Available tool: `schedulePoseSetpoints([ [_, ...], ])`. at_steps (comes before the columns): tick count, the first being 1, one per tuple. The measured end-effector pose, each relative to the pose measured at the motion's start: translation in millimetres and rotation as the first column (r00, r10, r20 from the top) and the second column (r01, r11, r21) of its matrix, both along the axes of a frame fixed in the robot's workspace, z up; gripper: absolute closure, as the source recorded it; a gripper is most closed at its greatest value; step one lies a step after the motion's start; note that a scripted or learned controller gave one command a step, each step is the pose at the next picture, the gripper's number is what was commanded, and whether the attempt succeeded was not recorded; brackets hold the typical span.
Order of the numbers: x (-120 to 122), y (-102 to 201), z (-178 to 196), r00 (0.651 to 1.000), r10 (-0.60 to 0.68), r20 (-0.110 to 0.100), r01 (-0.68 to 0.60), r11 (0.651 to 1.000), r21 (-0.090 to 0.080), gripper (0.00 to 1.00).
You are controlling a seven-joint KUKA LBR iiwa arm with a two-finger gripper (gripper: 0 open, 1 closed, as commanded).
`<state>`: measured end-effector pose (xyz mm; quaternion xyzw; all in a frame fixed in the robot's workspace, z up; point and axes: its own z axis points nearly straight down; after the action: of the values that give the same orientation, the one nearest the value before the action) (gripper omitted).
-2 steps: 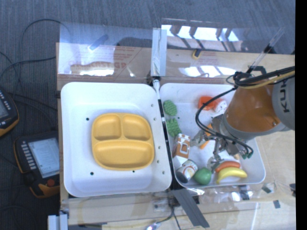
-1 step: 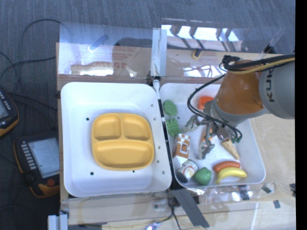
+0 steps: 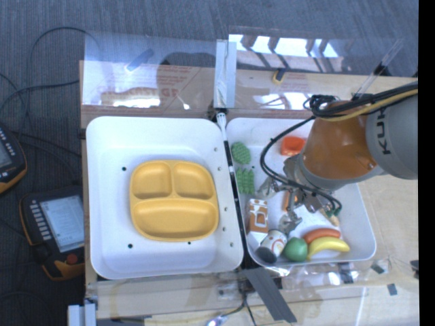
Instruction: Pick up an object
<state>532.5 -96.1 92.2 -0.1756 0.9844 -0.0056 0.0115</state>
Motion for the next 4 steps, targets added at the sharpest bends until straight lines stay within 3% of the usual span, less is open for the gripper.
schedulePoseSetpoints([
  [1,62,-8,-2,1.0,0.014,-0.01,-0.014,1.0,0.004,0.0],
  [2,64,-8,10,1.0,0.013,-0.004,-0.013,1.0,0.003,1.0],
  [3,64,-8,10,1.0,0.013,-0.004,-0.013,1.0,0.004,0.0],
  [4,51,-45,-1,0.998,0.066,-0.01,-0.066,0.998,0.006,0.0],
])
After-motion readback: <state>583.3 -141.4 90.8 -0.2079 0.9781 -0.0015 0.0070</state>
